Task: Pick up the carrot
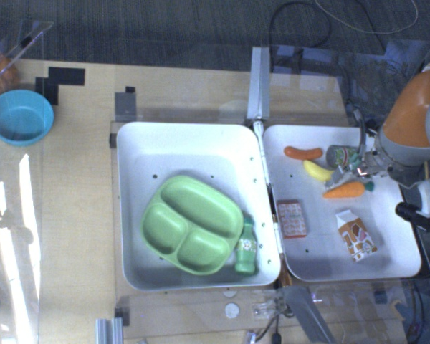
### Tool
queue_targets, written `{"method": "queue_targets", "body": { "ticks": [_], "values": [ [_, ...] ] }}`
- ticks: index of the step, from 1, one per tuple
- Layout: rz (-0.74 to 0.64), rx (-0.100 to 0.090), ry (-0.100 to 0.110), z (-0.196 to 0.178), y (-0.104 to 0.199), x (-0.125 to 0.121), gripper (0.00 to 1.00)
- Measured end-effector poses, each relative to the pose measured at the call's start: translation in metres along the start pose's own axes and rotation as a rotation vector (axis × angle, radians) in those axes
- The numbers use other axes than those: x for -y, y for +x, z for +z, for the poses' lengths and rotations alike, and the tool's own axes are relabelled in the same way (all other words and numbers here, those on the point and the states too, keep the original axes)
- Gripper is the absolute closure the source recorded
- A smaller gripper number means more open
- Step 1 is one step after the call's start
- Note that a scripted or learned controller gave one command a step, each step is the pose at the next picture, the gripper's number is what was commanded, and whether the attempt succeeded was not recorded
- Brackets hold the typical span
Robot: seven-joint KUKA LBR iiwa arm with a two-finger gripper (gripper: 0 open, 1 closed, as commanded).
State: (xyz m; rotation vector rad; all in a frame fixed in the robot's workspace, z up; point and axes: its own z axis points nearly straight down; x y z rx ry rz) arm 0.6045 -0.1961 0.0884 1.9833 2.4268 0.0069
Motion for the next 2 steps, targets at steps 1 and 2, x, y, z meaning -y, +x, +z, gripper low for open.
{"method": "queue_targets", "body": {
  "ticks": [1,2],
  "values": [
    [-0.002,0.003,-0.008,-0.0132,0.0004,-0.0031,1.00],
    [-0.002,0.003,-0.008,-0.0131,0.0004,-0.0030,0.00]
  ]
}}
